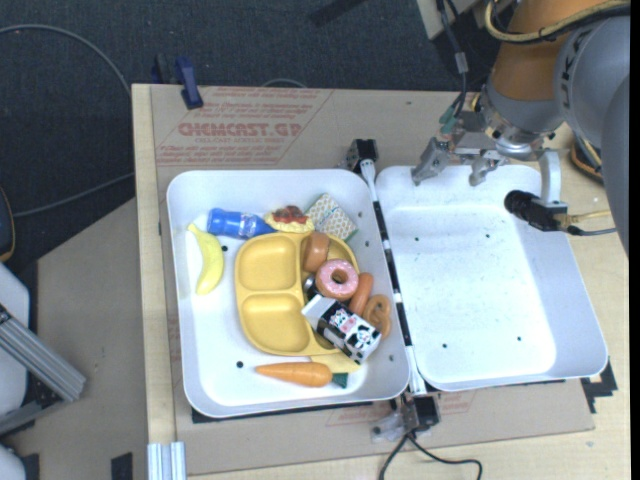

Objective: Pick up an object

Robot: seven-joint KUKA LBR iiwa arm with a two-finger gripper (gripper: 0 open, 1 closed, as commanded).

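My gripper (455, 166) hangs over the far left corner of the right bin (480, 298), its two fingers (428, 161) spread open with nothing between them. The objects all lie in the left bin (185, 203): a yellow divided plate (268, 293), a banana (207, 258), a blue bottle (235, 223), a carrot (293, 373), a pink donut (338, 281), a black-and-white cow-patterned block (350, 331), a sausage (317, 249) and a brown pretzel (377, 313). The gripper is well to the right of and beyond these objects.
A checkered packet (328, 213) and a small red-and-yellow food piece (288, 217) sit at the far side of the left bin. A ridge (385, 268) divides the two bins. Brown cardboard (240, 123) lies beyond the bins.
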